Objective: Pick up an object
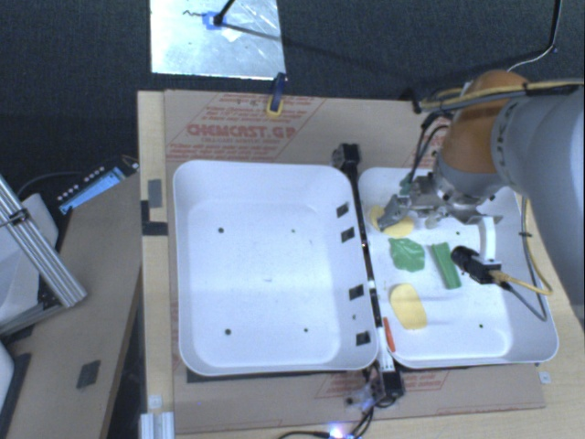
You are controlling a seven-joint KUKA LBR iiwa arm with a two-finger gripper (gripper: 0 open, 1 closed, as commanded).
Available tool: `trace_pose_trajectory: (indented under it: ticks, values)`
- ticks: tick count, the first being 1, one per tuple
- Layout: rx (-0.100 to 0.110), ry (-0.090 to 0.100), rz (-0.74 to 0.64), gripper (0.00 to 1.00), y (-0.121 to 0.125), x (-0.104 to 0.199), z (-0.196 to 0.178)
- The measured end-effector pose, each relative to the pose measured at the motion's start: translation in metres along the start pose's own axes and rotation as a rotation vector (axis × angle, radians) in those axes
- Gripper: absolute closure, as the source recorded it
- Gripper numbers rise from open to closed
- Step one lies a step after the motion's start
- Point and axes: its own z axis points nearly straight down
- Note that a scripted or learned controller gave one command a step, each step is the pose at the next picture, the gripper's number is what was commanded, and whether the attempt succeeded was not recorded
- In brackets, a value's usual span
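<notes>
My gripper point(398, 212) hangs low over the far left part of the right bin point(484, 337), reaching in from the right. Directly under and beside it lies a small yellow piece point(397, 228), partly covered by the gripper. Whether the two touch is unclear. A green leaf-shaped object point(409, 253) lies just in front of that. A green bar point(445, 265) lies to its right. A yellow oval object point(409, 306) rests nearer the front, with a thin orange stick point(388, 334) by the bin's left wall.
The left bin point(265, 263) sits beside the right one, their shared rim point(361, 254) carrying black clips. A black connector with a cable point(475, 263) hangs from the arm above the right bin. A shiny metal sheet point(217, 24) lies beyond the bench.
</notes>
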Motion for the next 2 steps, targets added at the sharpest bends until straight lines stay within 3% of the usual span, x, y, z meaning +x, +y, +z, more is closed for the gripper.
trace_pose_trajectory:
  ticks: [1, 2]
  values:
    - [0.006, 0.001, 0.007, 0.00, -0.078, 0.004, 0.021]
    - [0.001, 0.000, 0.006, 0.00, -0.114, 0.006, 0.019]
